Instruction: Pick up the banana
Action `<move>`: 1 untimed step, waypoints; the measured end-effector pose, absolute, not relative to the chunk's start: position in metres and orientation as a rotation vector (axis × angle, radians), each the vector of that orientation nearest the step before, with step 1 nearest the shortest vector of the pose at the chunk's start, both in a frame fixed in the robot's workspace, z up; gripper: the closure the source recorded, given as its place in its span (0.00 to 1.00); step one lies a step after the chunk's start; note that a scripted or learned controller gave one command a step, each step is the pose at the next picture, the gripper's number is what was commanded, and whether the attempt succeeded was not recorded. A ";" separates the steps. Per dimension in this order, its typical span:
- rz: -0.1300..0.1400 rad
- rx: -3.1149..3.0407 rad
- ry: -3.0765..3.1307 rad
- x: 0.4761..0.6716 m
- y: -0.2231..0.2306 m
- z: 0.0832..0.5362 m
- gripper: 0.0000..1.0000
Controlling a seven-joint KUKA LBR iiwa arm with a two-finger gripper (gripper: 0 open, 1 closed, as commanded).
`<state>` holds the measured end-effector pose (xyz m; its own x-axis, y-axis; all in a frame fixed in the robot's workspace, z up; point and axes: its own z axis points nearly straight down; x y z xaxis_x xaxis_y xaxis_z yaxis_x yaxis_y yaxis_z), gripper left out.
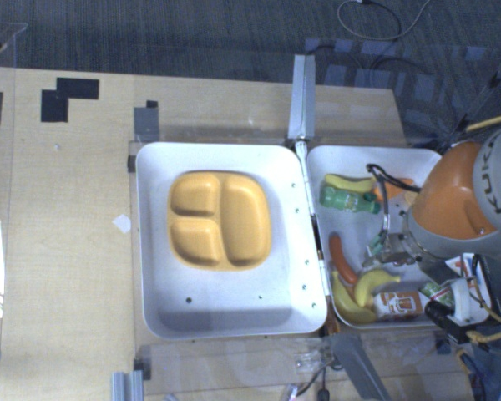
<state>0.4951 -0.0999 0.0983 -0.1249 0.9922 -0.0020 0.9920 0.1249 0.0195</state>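
Observation:
A yellow banana (372, 284) lies curved in the front part of the right bin (317, 224), resting against a second yellow piece (349, 305) in the bin's front left corner. My gripper (387, 253) hangs below the orange band of the arm (451, 203), just above the upper end of that banana. How close it is to the banana I cannot make out. Another yellow banana-like fruit (347, 182) lies at the back of the same bin.
In the right bin there are also a green bottle (347, 199), a red sausage (341, 257) and a brown bottle (398, 305). A yellow compartment tray (220, 218) sits in the left bin (225, 307). Cables and white parts crowd the bench's right front.

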 end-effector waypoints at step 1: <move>0.002 2.377 2.051 0.489 -0.042 0.183 1.00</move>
<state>0.4888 -0.0418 0.1830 0.1464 0.9892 -0.0001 0.9892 -0.1464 0.0024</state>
